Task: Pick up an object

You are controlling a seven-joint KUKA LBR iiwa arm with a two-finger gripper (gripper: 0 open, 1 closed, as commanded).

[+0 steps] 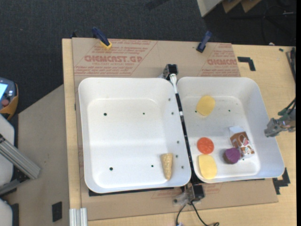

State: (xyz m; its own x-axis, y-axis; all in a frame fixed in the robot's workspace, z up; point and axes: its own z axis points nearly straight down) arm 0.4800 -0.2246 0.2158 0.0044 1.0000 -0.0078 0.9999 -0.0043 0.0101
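The right bin (260,96) holds a pale yellow round piece (205,105) near its back. Toward its front lie an orange-red disc (205,145) and a yellow lump (207,166). A purple piece (231,155) rests against a brown and white packet (241,142). A tan cone (167,165) lies alone at the front right of the left bin (83,126). My gripper (275,126) hangs at the right bin's right rim, to the right of the packet and apart from every object.
Two blue clamps (102,37) (204,40) hold the cardboard sheet at the back of the bench. A black divider strip (179,113) runs between the bins. Cables (188,206) trail off the front edge.
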